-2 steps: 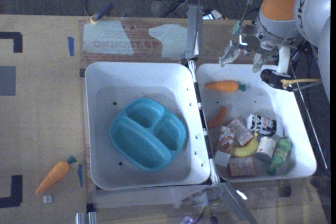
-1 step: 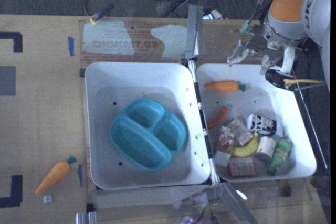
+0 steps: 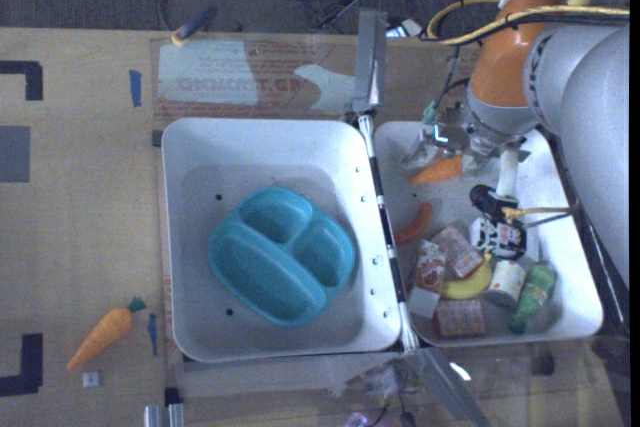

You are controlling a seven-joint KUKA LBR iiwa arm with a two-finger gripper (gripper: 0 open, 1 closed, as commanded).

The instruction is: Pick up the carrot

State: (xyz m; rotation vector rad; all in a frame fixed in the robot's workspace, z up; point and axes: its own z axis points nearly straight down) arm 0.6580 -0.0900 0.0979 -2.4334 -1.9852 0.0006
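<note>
Carrot [image 3: 438,171] by gripper [image 3: 447,141], blue tray [image 3: 282,255] in left bin [image 3: 190,155]

Two shallow white bins stand side by side: the left bin [image 3: 190,155] and, touching its right wall, the right bin [image 3: 575,300]. Inside the left bin lies one blue divided plate [image 3: 282,255]. Two carrots show: one carrot [image 3: 438,171] in the right bin, right of the left bin's far corner, and one bench carrot [image 3: 100,335] outside, left of the left bin's near corner. One banana [image 3: 468,283] and one green bottle [image 3: 532,295] also lie in the right bin.
</note>
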